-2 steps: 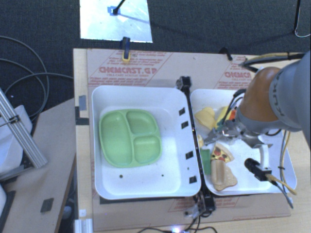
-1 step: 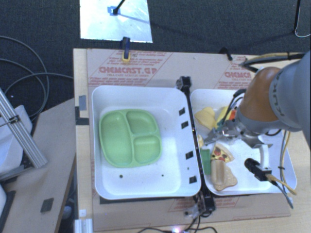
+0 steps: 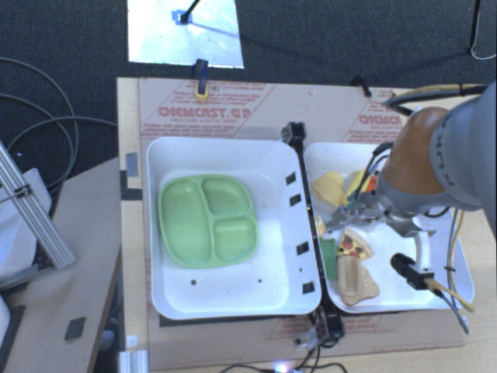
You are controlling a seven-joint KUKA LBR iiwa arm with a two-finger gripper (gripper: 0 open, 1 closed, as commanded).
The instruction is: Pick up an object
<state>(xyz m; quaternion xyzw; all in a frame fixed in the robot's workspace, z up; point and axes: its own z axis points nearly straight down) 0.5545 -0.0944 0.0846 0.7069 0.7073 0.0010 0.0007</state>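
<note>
Over the right bin (image 3: 458,282), end effector (image 3: 351,212) low among pizza slice (image 3: 354,245), yellow piece (image 3: 329,187) and bread (image 3: 356,280), grip state unclear; left bin (image 3: 225,150) holding green tray (image 3: 208,219).

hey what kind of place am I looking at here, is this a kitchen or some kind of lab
Most likely a robotics lab bench, not a kitchen. A grey robot arm reaches over two white bins, the food looks like plastic toys beside a green divided tray, and loose cables run across the dark carpeted floor.
</note>
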